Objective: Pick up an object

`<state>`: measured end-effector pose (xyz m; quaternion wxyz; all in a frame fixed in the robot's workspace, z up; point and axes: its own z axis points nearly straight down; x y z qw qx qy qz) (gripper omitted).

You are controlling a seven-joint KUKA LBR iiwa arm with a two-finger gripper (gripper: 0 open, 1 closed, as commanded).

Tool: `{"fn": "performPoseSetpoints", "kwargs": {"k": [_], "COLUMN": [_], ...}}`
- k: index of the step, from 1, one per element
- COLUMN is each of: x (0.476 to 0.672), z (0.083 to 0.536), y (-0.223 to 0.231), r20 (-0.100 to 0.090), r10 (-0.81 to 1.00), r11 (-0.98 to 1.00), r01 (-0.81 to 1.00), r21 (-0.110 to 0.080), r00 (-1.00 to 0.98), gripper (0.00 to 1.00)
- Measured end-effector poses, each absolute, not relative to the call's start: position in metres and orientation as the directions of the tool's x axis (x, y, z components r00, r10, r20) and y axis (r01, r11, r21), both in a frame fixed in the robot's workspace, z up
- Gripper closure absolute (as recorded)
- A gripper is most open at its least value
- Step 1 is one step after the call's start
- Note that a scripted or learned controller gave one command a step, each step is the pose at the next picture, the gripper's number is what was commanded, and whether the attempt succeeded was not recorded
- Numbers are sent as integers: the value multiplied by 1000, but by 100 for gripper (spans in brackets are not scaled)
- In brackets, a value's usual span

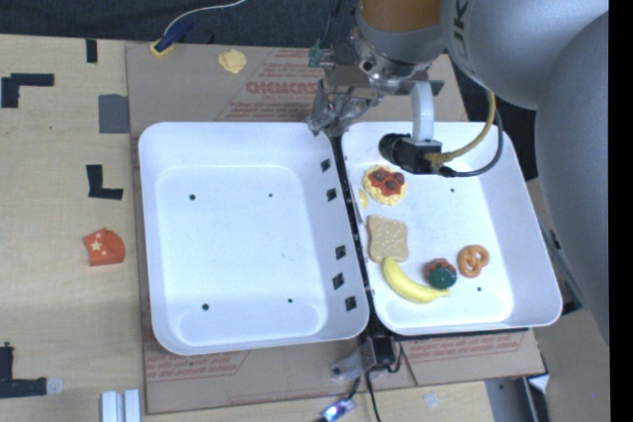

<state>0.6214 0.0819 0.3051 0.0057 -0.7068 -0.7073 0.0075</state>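
While my gripper (332,117) sits over the top end of the divider between the two bins, I can't tell how its fingers are set; they're a dark blur against the rim, and nothing visibly sits between them. All candidates are in the right bin (514,212): a small pizza (385,184) near the top, a toast slice (388,237) just below it, a banana (409,283) under that, a green-and-red piece (441,274) touching the banana's right end, and a pretzel (473,260) just beside it. My read: these are toy food pieces, so light, stiff, not fragile, probably slick plastic. Pizza and toast lie flat and low, poor for a pinch from above since the fingers would scrape the bin floor. Banana looks the best bet: rounded body, some height, room on its left side. I'd close across its narrow width near the middle, fingers square to its long axis, to stop it swivelling out. The crowded right end is a risk. Pretzel is second choice, gripped across the outer loop. The left bin (158,212) isn't relevant, nor are the yellow scrap (232,61) and red piece (105,247) outside the bins.
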Motion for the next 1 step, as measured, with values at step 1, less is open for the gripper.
{"fn": "performPoseSetpoints", "kwargs": {"k": [1], "x": [670], "z": [384], "y": [100], "r20": [1], "r10": [1000], "r11": [3], "r01": [1000], "r21": [7], "r00": [-3], "gripper": [100]}}
